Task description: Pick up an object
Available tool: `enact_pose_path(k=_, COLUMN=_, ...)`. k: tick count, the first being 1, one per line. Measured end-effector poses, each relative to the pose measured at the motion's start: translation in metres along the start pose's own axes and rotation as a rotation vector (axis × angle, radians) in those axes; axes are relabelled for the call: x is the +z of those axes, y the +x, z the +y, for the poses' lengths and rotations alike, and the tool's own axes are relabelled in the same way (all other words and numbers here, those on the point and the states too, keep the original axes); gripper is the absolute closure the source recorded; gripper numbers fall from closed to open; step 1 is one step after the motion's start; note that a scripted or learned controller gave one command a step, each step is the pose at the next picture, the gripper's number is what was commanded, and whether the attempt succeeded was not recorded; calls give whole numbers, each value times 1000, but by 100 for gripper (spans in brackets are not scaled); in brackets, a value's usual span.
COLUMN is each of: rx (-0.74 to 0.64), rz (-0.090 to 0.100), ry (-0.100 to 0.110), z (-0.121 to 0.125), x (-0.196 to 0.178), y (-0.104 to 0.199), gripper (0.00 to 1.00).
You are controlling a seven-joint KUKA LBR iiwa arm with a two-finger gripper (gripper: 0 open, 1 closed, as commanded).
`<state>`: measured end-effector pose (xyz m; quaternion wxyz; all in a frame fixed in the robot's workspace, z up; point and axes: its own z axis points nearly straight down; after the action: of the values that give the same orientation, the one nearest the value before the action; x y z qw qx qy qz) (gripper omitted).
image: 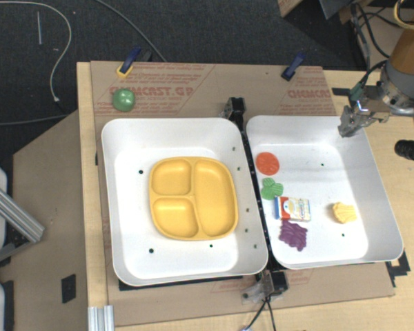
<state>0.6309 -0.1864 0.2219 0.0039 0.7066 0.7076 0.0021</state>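
Observation:
The right bin (372, 192) holds several small toys along its left and middle: a red-orange disc (267, 163), a green leafy piece (272, 189), a small red, white and blue box (294, 208), a purple grape bunch (293, 235) and a yellow lumpy piece (343, 213). My gripper (350, 125) hangs over the far right corner of that bin, well away from all the toys, with nothing seen in it.
The left bin (124, 185) carries a yellow three-compartment plate (193, 198). A green ball (124, 100) lies on the cardboard behind the left bin. Two blue clamps (130, 62) (293, 66) grip the board's far edge. Cables run across the dark floor at upper left.

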Motion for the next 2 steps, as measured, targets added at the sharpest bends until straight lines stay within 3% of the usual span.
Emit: enact_pose_path(k=2, rx=-4, rz=6, ry=12, z=-43, x=1, y=107, gripper=100)
